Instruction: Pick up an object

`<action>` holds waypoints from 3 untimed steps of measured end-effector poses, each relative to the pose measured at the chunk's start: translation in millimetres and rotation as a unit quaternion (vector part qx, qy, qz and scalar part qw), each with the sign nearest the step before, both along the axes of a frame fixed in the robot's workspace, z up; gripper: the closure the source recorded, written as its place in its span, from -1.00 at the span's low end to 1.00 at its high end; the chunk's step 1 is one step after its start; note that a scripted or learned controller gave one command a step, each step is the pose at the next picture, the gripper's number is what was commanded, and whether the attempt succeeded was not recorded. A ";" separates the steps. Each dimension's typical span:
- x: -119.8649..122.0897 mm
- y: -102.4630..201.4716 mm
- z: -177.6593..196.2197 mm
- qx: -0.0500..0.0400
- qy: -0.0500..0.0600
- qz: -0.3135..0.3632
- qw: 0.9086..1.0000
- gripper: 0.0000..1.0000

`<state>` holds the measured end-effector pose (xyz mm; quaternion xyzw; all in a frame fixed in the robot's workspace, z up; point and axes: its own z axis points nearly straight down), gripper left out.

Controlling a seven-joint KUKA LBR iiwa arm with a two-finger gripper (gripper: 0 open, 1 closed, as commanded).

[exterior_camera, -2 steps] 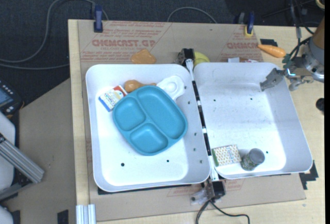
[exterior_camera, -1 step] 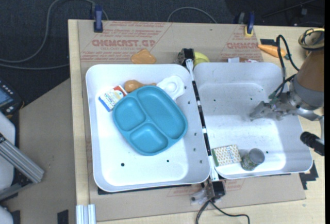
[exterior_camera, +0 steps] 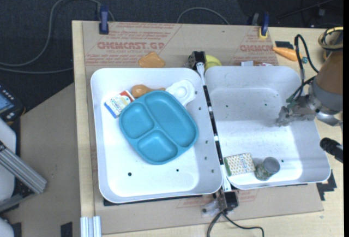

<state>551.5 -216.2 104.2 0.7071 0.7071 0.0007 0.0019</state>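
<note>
In the right bin (exterior_camera: 256,94), the gripper (exterior_camera: 286,114) hangs low by the right wall, over bare floor; whether it is spread or closed, I cannot tell. Nearest candidates, a patterned packet (exterior_camera: 239,164) and grey cup (exterior_camera: 266,168), sit at the bin's near edge, side by side, the packet's long axis running along that edge.

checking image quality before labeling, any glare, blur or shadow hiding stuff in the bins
Camera view: even lighting, soft shadows; the blue tray is sharp. The white bins look bright but not blown out. The hand at the right bin's edge is small and blurry, and the grey object is indistinct.
</note>
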 end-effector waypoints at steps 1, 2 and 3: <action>77.7 59.8 51.4 0.000 -0.003 0.004 1.000 1.00; 73.3 56.0 48.2 0.001 0.001 0.001 1.000 -1.00; -3.3 27.6 9.4 0.002 0.005 -0.002 1.000 -1.00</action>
